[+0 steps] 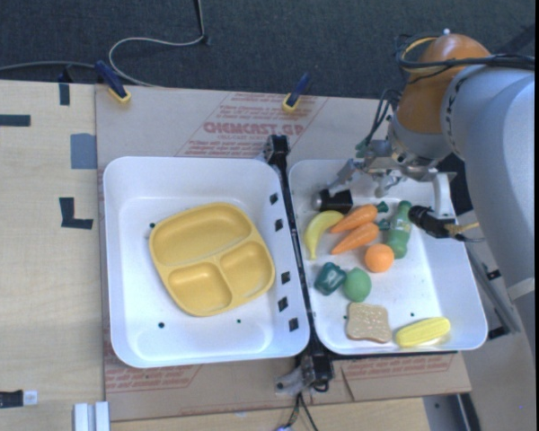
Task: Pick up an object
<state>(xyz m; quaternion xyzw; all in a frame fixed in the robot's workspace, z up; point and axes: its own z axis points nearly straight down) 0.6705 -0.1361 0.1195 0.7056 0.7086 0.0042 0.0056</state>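
The right bin (434, 281) holds toy food. A yellow banana (315, 231) lies at its left, beside two orange carrots (356, 216) (356, 237). Right of them are a green bottle (398, 233) and an orange (378, 258). Nearer the front lie a dark green pepper (330, 279), a light green fruit (357, 285), a bread slice (368, 322) and a corn cob (422, 331). My gripper (375, 171) hangs over the far part of this bin, just behind the carrots. Nothing shows in its grasp.
The left bin (130, 241) holds a yellow divided tray (211, 257). A black divider (287, 241) runs between the bins. The grey arm (494, 133) covers the right bin's far right corner. Cardboard lies under both bins.
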